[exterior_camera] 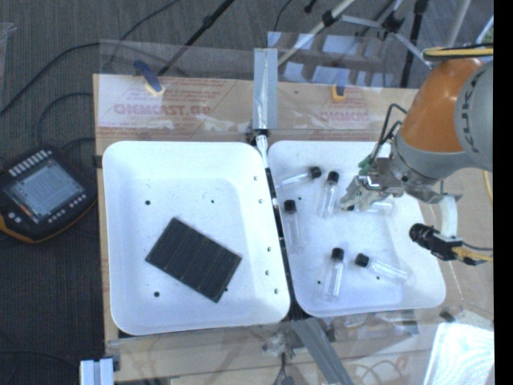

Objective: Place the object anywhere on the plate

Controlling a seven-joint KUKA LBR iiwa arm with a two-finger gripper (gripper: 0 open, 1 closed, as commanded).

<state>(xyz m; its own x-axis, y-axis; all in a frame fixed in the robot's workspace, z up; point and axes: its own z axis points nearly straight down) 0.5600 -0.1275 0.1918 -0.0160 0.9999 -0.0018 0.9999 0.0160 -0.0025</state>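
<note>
Overhead, then, line by line:

Left bin: shallow white plastic bin [128, 175] on the surface, with a few small dark holes in its floor.

Plate: flat dark grey rectangular plate [193, 259], ribbed into strips, lying at a slant on the left bin's floor, toward the near right part.

Right bin: second shallow white bin [425, 287], touching the left bin along a shared edge.

Vials: five clear glass vials with black caps lie loose in the right bin. One [303, 175] and another [329, 191] rest near the far edge, one [290, 219] just beside the shared edge, and two [335, 271] [380, 268] lie near the front, well apart from the plate.

Arm: grey arm with an orange band [437, 115] reaching in from the right, over the right bin.

Fingers: the gripper [358, 197] hangs low over the far right part of the right bin, near the vials; whether its fingers are spread or closed cannot be told, and no vial is seen between them.

Surface: brown board [192, 107] under the bins.

Pendant: dark handheld controller with a grey screen [42, 192] on the floor to the left.
</note>
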